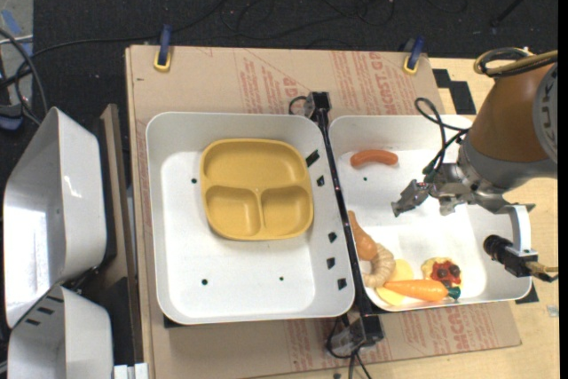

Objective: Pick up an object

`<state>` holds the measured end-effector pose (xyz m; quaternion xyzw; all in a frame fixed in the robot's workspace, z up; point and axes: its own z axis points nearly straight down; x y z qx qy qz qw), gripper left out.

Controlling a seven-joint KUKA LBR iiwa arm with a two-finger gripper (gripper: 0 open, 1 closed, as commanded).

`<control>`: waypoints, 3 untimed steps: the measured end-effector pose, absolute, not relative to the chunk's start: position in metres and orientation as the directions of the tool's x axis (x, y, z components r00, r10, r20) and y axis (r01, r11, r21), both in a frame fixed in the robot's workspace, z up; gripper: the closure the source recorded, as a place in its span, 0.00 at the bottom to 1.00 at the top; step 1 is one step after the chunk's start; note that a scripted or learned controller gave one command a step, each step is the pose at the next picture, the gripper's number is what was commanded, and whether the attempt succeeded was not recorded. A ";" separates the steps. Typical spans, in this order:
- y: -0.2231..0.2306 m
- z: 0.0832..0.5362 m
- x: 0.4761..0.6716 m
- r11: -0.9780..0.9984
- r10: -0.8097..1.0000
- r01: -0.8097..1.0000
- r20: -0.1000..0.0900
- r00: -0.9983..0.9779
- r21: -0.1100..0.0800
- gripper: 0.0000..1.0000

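My gripper point(422, 199) hangs over the middle of the right bin point(497, 293), on the grey arm with its orange band point(519, 115) coming in from the right. An orange-red sausage point(374, 158) lies at the bin's far left, up and left of the gripper. Along the near edge sits a cluster of toy foods: a carrot point(415, 288), a small pizza-like piece point(441, 269), a tan curved piece point(371, 251) and a pale yellow piece point(401, 272). Nothing shows in the gripper's grasp.
The left bin point(177, 280) holds a yellow three-compartment plate point(257, 189). A black divider strip point(335, 191) runs between the bins. A black knob point(499, 250) on the arm's side hangs over the right bin's near right corner. Cables trail behind the bench.
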<state>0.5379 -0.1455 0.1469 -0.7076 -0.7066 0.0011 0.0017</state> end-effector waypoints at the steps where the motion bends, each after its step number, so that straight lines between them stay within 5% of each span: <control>1: -0.145 0.094 0.537 -0.001 1.000 1.000 0.001 0.001 -0.004 0.00; 2: -0.145 0.107 0.538 -0.003 1.000 1.000 0.000 0.003 0.000 1.00; 3: -0.140 0.153 0.546 0.003 1.000 1.000 -0.001 -0.003 0.004 1.00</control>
